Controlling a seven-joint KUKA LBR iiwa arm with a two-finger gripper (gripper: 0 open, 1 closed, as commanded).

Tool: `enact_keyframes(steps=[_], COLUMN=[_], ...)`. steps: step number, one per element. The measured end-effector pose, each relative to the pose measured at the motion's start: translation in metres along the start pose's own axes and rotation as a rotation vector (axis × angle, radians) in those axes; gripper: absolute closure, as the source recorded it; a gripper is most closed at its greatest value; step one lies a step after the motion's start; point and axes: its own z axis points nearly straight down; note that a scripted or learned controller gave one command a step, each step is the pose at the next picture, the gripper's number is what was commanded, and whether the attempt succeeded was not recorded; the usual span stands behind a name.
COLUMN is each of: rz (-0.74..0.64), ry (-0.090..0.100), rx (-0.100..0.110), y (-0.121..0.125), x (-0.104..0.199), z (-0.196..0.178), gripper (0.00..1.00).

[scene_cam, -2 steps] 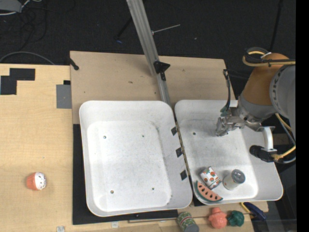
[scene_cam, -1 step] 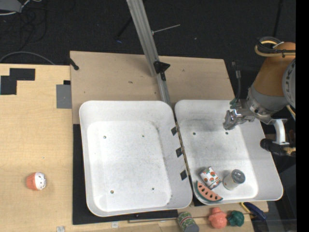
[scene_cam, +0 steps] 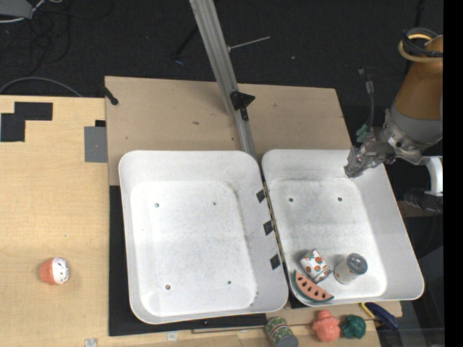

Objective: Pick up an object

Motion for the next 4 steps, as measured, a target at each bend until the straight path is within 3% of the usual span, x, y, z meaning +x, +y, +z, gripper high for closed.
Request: enact_keyframes(steps=[1, 4], rz=[0.000, -0.003], ry=[0.000, 0.003], rx=[0.003, 0.010], y=[0.001, -0.049], x=[-0.001, 0.154], z=[-0.027, -0.020], gripper=[1.00, 1.00])
